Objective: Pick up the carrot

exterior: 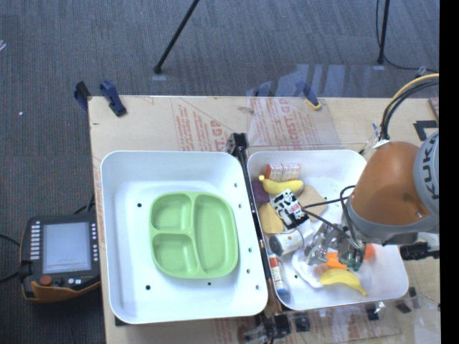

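Note:
The carrot (331,262) is an orange piece in the right bin (387,282), near its front right. Most of it is covered by the gripper, and another orange bit pokes out at the right by the wrist. My gripper (331,248) is low in that bin, directly over the carrot, with the orange and grey arm (391,192) behind it. A white sheet lies under the carrot, and a yellow banana (344,280) lies just in front of it.
The right bin also holds a second banana (281,186), a black-and-white cow-patterned item (289,207), a small can (287,243), a marker (279,276) and a small box (284,169). A green divided plate (193,233) sits in the left bin (118,192).

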{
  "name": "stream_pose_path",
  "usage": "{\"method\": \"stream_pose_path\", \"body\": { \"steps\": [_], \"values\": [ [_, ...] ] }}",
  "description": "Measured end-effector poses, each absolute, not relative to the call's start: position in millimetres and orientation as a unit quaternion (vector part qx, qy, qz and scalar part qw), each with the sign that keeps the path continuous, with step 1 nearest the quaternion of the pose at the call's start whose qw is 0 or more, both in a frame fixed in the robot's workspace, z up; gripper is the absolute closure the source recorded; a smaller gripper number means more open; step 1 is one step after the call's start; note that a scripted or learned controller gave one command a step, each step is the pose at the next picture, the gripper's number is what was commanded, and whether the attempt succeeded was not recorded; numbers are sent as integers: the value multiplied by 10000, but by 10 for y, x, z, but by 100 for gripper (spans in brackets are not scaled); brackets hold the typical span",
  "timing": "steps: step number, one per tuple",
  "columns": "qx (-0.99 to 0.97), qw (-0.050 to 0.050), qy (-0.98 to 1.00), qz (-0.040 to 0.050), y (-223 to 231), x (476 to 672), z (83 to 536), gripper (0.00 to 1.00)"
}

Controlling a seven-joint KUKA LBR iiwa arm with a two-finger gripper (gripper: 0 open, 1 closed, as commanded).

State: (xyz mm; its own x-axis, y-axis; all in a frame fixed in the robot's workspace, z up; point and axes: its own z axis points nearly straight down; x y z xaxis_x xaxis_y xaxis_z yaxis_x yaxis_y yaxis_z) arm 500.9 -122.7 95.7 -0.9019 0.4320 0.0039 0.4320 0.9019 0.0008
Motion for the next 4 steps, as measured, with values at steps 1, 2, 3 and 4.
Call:
{"method": "stream_pose_path", "body": {
  "steps": [1,2,3,4],
  "values": [
    [-2188,-16,-9758,4,-1565,4768,1383,100],
    [-2169,-7,-9762,-11,-1546,4777,1461,100],
    [-2153,-14,-9765,-14,-1543,4789,1553,100],
    [-2150,-11,-9766,-14,-1541,4788,1550,0]
  ]
}}
